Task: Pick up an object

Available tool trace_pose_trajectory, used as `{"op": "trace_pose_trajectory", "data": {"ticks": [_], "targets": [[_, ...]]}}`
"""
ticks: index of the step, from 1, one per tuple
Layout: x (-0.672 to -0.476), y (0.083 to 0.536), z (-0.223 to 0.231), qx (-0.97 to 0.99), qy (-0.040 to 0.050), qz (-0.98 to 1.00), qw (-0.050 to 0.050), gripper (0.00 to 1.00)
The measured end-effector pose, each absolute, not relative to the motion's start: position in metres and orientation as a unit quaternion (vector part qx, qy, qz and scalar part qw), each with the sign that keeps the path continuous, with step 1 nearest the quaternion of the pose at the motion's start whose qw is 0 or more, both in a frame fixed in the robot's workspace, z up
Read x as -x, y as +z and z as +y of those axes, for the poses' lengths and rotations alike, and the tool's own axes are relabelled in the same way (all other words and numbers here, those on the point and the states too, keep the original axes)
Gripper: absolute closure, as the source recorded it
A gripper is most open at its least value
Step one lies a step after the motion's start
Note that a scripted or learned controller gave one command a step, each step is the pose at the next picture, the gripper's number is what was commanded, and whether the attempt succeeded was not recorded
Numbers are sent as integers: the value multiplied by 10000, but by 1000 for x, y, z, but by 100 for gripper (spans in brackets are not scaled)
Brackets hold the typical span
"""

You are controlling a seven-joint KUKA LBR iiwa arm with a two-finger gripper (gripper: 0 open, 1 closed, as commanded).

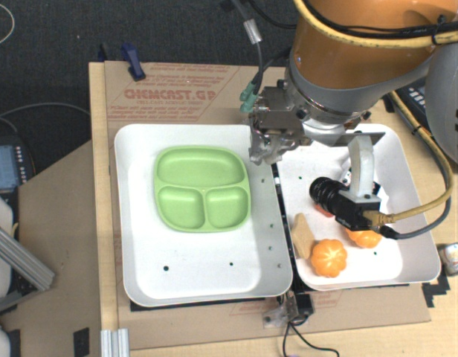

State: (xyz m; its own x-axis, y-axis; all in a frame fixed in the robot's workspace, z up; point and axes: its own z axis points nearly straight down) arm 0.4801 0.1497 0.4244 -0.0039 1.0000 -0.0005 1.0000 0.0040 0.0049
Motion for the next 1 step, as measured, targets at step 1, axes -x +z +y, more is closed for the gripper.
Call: {"op": "trace_pose_trajectory", "data": {"ticks": [1], "targets": [[-481, 435, 150, -7053, 24, 7089, 26, 100]]}}
